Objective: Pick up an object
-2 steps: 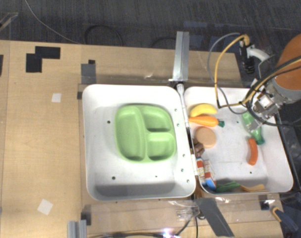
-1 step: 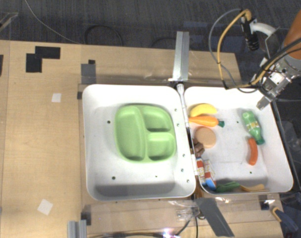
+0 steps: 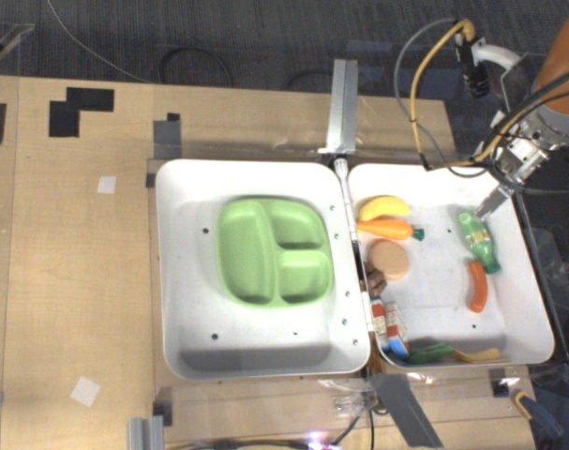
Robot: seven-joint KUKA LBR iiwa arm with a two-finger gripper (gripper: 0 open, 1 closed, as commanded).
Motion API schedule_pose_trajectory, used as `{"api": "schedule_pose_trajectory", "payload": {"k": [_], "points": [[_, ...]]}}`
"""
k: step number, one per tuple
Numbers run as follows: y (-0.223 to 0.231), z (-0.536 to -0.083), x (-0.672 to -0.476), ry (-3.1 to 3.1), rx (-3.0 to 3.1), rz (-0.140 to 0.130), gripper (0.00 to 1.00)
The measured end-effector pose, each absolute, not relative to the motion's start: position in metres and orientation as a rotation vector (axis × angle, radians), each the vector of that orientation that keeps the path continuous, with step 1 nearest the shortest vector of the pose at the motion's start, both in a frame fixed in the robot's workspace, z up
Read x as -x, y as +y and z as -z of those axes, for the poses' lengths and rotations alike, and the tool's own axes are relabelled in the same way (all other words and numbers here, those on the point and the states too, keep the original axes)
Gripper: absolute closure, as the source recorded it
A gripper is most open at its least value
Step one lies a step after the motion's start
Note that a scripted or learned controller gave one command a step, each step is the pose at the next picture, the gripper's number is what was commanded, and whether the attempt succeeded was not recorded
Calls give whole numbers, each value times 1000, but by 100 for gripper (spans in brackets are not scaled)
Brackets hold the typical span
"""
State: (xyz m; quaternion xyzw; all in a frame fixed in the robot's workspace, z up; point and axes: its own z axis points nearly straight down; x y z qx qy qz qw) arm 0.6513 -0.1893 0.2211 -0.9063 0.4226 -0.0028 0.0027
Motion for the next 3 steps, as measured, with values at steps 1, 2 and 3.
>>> {"api": "schedule_pose_trajectory", "payload": {"k": [1,2,3], "points": [[-192,-91,-662,1412,2799,20,0],[-176,-90,-611,1604,2695,12,0],[-197,-90,-588,1439,2788,16,0]]}}
